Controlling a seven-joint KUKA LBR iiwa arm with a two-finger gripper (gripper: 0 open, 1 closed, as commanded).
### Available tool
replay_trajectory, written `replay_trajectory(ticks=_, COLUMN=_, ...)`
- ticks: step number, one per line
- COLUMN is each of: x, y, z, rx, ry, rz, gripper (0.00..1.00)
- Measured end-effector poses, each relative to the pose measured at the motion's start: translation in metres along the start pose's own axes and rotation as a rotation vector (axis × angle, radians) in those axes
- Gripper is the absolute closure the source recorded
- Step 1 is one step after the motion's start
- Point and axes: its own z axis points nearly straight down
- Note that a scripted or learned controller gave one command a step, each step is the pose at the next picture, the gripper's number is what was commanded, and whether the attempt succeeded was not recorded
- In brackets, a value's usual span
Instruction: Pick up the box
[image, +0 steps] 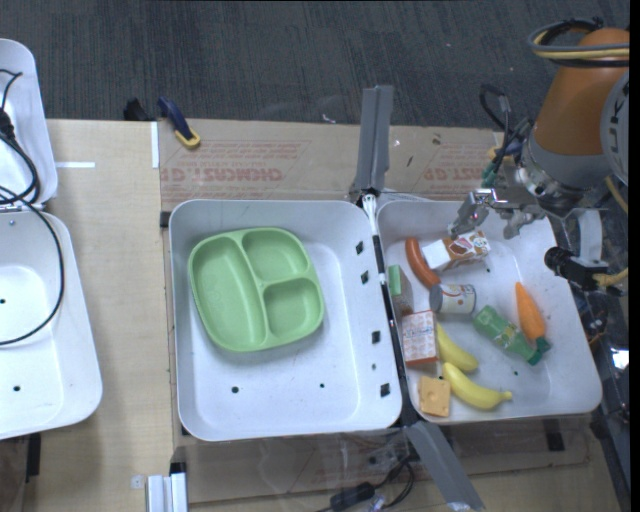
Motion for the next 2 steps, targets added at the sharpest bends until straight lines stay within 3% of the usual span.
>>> replay_trajectory(ticks=1, x=-0.011, y=-0.081, z=0.091, rx=0.002, ry=0.001, rz=0.022, gripper=0.00)
replay_trajectory(ticks=2, x=-0.052, y=-0.002, z=0.119, rx=0.000, ry=0.000, rz=0.119, gripper=0.00)
